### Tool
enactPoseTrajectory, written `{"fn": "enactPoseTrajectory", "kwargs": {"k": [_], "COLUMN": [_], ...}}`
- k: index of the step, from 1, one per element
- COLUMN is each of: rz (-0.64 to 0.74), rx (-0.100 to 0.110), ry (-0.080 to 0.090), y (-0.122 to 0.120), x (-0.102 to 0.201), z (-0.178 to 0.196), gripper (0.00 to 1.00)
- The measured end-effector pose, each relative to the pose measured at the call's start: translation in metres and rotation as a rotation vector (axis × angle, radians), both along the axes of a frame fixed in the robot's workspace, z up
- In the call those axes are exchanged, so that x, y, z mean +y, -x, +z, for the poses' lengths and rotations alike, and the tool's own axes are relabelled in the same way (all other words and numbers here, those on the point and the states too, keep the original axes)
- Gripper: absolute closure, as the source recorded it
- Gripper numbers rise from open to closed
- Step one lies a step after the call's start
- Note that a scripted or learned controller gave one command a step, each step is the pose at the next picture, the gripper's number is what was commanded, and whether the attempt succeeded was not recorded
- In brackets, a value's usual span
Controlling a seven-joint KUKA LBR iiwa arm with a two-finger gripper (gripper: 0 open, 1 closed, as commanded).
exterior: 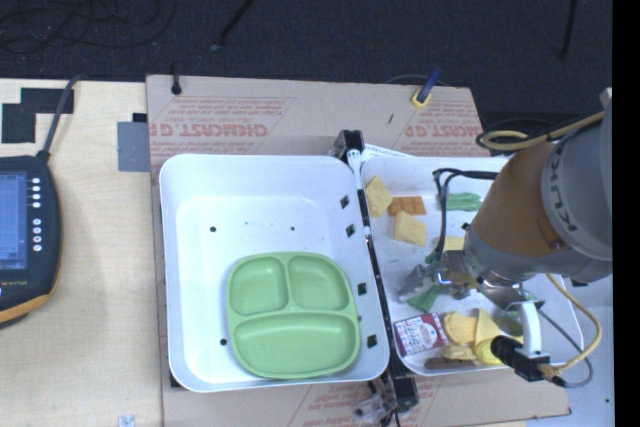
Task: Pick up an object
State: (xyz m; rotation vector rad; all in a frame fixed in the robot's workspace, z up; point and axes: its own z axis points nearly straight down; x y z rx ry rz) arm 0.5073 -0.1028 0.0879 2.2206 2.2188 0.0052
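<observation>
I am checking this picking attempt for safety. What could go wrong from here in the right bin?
1. The claw is low among crowded items: the red-and-white packet and yellow toy lie close together, so it may grab two things or push them aside.
2. The divider between the bins is close beside the claw; a sideways move might strike it.
3. Loose cables hang near the bin and might snag.

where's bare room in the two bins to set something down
Left bin: a bare strip between its far wall and the green divided plate. Right bin: crowded, with yellow and orange blocks at the far end, a packet near, and the arm over it.
</observation>
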Motion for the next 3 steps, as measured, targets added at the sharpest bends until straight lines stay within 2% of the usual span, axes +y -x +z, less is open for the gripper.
{"fn": "enactPoseTrajectory", "kwargs": {"k": [1, 2, 3], "rz": [-0.004, 0.003, 0.0], "rx": [-0.001, 0.005, -0.001], "ry": [0.002, -0.006, 0.001], "y": [0.007, 0.006, 0.029], "x": [0.003, -0.015, -0.007], "z": [0.0, 0.0, 0.0], "gripper": [0.0, 0.0, 0.0]}}
